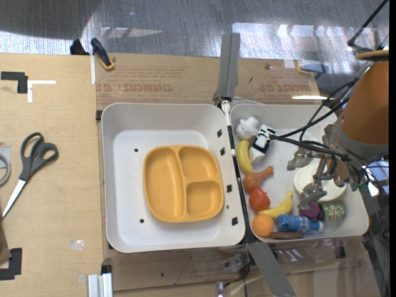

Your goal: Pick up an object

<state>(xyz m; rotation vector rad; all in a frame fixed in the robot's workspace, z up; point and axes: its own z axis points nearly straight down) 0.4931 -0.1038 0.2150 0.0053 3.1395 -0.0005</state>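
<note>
So going left to right: there's a pair of scissors (pixel 28 159) lying on the bench (pixel 55 228), well away from the action. Then the left bin (pixel 114 184) with just a yellow divided plate (pixel 184 183) sitting in the middle of it, three compartments, nothing in them.

The right bin (pixel 281 113) is where it's all happening. Along its left side there's a white toy (pixel 247 127) at the top, a black-and-white block (pixel 263 137) beside it, then a banana (pixel 245 156), an orange drumstick-looking toy (pixel 257 178), a red pepper-ish thing (pixel 259 198), an orange ball (pixel 263 225) and a second small banana (pixel 280 206). A blue bottle (pixel 299 223) lies along the front wall, with a purple piece (pixel 312 211) and a green can (pixel 335 211) just right of it.

The end effector (pixel 314 193) hangs low over a white round lid-like item (pixel 318 183), close to the purple piece. Honestly I can't tell how it's set; cables and linkage clutter that spot. Nothing looks visibly caught in it.

My guess is it's in the reach/descend step, pick not done yet. Next move needs a clean drop onto one item. The front-right corner is packed tight, so neighbours and the bin wall could easily get in the way.
</note>
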